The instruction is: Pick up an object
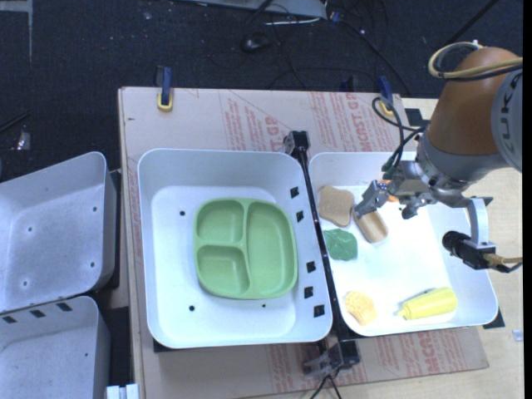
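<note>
- Near edge, lower right of frame: one yellow bottle-shaped toy (430, 303) lying on its side in the right bin (478, 310), near the bin's bottom right corner.
- Just left of it, lower left part of the same bin: one small yellow ridged piece (360, 307), apart from the bottle toy.
- Two white bins on the bench, side by side, touching along a black divider at frame centre.
- Left bin (162, 223): one item, a light green divided plate (247, 248) with three compartments, lying flat mid-bin.
- Right bin, mid-left: one green lumpy piece (340, 244), near the divider.
- Above it: one tan flat bread-like piece (336, 205), upper left of the right bin.
- Beside those: one tan cylinder-like piece (373, 226), directly under the gripper (368, 204); touching or not, cannot tell.
- Right bin total: five loose items.
- Gripper hangs over the upper-middle of the right bin; finger state cannot tell, too small and blurred.
- One arm (474, 115), orange band, enters from upper right of frame.
- Far: cardboard sheet (249, 119) under the bins, one blue-yellow clamp (165, 90) at its upper left edge.
</note>
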Available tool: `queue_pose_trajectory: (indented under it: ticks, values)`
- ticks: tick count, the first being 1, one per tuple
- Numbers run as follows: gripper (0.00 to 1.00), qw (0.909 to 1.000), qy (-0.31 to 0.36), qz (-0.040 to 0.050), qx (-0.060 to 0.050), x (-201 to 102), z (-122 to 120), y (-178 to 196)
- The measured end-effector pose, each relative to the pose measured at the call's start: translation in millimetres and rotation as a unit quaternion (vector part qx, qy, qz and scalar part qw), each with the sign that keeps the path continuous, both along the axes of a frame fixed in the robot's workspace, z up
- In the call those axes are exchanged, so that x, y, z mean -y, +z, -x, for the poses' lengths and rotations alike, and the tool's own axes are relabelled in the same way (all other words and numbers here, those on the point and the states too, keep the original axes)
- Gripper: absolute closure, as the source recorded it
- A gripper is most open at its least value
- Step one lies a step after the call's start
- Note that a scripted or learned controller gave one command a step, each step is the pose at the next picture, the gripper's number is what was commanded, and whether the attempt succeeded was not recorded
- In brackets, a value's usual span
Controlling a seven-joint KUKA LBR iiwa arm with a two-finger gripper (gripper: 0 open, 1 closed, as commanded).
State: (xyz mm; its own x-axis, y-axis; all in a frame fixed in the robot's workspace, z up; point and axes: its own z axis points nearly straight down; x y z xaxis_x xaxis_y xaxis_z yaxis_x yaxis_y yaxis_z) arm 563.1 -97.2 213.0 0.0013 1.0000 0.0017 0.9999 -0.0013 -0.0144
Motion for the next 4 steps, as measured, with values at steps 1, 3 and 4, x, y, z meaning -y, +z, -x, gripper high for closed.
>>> queue_pose_trajectory:
  ticks: [1, 3, 4]
  values:
    - [0.00, 1.0000, 0.001, 0.0008, 0.007, 0, -3, 8]
    - [0.00, 1.0000, 0.000, 0.0011, 0.007, 5, -7, -118]
    - [0.00, 0.9999, 0.000, 0.0015, 0.010, 5, -9, -117]
